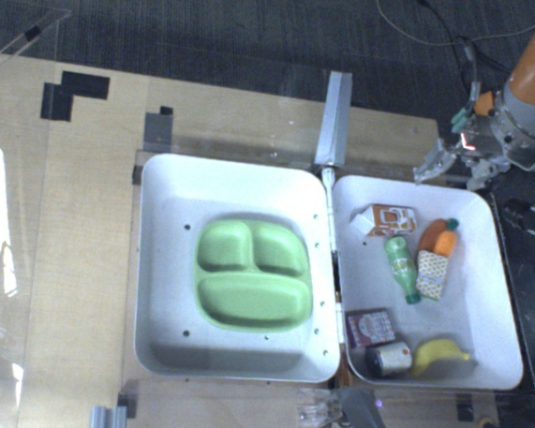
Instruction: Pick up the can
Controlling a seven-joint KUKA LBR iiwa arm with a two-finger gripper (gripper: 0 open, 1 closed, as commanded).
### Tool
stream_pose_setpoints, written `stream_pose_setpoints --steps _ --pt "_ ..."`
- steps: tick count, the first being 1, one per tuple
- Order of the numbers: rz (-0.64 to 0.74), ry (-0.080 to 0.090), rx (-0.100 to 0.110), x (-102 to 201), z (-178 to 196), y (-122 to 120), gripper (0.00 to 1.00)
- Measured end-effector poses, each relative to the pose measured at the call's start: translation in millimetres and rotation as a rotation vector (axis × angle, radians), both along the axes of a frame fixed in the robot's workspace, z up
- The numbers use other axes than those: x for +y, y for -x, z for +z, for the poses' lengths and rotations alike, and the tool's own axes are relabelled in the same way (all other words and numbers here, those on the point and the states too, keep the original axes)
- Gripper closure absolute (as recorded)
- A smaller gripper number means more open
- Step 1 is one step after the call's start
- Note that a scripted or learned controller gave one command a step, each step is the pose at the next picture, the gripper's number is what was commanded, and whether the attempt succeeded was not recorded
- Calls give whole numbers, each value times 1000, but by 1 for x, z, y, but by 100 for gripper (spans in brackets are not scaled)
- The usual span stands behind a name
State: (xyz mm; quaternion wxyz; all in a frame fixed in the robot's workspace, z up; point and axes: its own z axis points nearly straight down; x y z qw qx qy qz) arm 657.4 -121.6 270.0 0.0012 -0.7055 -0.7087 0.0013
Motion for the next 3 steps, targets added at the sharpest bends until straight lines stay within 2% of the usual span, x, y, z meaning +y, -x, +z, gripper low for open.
stream_pose_setpoints --steps 1,2,3 --pt "-27 -1 -2 18 -135 76 0" --pt "-105 6 -34 -26 -174 120 0" --pt "-140 -3 -25 -76 -178 84 0"
